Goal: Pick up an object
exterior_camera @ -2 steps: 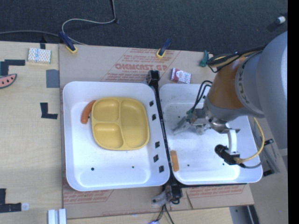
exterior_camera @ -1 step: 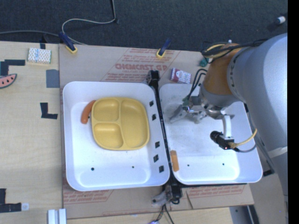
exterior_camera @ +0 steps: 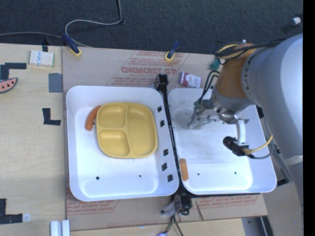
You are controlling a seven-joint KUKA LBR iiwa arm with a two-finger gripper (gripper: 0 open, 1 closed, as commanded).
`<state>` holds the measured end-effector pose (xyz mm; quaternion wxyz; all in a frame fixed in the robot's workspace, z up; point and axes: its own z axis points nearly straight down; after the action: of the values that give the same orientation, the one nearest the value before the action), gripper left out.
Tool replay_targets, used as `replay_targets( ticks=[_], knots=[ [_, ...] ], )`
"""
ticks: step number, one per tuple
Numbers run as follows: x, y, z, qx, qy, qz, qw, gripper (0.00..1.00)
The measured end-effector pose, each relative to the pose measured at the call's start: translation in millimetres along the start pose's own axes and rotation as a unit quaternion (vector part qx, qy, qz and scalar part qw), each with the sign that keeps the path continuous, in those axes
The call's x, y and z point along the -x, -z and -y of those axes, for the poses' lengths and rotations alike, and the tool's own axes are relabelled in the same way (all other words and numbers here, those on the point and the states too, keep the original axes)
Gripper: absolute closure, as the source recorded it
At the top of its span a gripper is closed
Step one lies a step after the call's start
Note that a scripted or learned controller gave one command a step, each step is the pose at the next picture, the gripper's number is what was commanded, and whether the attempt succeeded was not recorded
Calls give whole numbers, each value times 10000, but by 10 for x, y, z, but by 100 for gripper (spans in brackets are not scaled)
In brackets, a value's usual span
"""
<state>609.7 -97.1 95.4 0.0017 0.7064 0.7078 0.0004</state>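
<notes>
A yellow divided plate lies in the left bin. An orange sausage-shaped piece rests against the plate's left edge. A second small orange piece lies at the left wall of the right bin, near its front. My gripper hangs low over the upper middle of the right bin, pointing left, with no object seen between its metal fingers. The arm's grey body and orange band cover the bin's upper right part.
A small red and white packet lies on the cardboard behind the right bin. Yellow and blue clamps hold the cardboard's far edge. A black cable fitting hangs off the wrist over the right bin.
</notes>
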Motion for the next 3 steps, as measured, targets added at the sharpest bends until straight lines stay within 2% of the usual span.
replay_targets(
  ticks=[1, 2, 3],
  knots=[
    [-6, 91, 3, -7, 2, -5, 10000, 100],
    [-6, 90, 3, -7, 3, -4, 10000, 0],
    [-13, 181, 6, -14, 7, -11, 10000, 100]
  ],
)
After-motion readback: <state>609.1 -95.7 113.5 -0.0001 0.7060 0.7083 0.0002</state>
